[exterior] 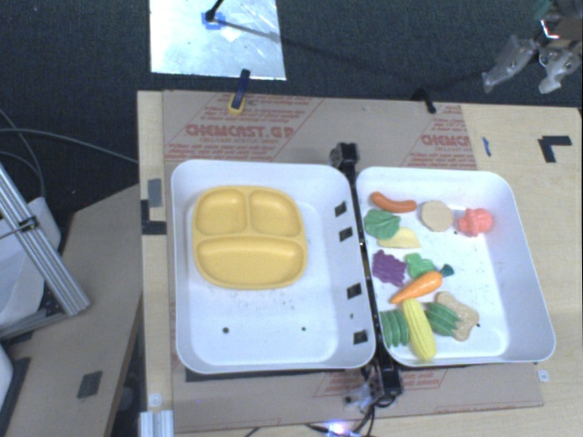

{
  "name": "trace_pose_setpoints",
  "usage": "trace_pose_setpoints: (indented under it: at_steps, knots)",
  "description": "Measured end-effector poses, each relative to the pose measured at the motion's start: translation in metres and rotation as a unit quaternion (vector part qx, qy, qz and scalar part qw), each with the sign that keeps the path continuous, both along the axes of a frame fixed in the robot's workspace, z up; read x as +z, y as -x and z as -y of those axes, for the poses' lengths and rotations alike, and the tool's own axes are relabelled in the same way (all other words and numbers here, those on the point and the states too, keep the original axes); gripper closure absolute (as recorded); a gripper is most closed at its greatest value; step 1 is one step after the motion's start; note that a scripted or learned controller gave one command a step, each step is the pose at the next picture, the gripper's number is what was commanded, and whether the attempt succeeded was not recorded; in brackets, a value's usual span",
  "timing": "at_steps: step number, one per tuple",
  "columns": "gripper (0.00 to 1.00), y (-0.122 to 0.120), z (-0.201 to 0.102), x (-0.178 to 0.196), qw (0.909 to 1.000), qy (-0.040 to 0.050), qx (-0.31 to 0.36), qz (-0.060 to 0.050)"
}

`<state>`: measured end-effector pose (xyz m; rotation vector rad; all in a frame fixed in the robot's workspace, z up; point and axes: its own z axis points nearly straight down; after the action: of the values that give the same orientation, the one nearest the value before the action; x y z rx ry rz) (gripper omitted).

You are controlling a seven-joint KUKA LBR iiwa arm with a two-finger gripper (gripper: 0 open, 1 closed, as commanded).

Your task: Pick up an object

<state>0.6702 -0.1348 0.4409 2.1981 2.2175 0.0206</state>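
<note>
Several toy foods lie in the right bin [524, 271]: an orange sausage [393, 203], a tan round biscuit [436, 215], a pink piece [474, 220], purple grapes [389, 267], a carrot [417, 286], a corn cob [418, 328] and green pieces around them. My gripper [526, 71] hangs at the top right, well beyond the far edge of the bench and high above the right bin. Its two fingers are spread, open, with nothing between them.
The left bin [264, 335] holds a yellow divided plate [248, 237]. A black hinge strip [360, 262] runs between the bins. A shiny foil sheet [217, 25] lies on the dark floor beyond the bench. An aluminium frame [36, 244] stands at the left.
</note>
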Motion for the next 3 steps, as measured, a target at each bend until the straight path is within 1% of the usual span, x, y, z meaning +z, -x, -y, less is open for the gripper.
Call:
trace_pose_setpoints:
  at_steps: [1, 2, 3]
  knots:
    - [0.00, 0.005, -0.033, -0.313, 0.9998, -0.0036, -0.001, -0.018]
    - [0.00, -0.001, -0.076, -0.159, 1.0000, -0.0022, 0.001, -0.003]
    - [0.00, 0.002, -0.109, 0.070, 1.0000, -0.0018, 0.000, 0.000]
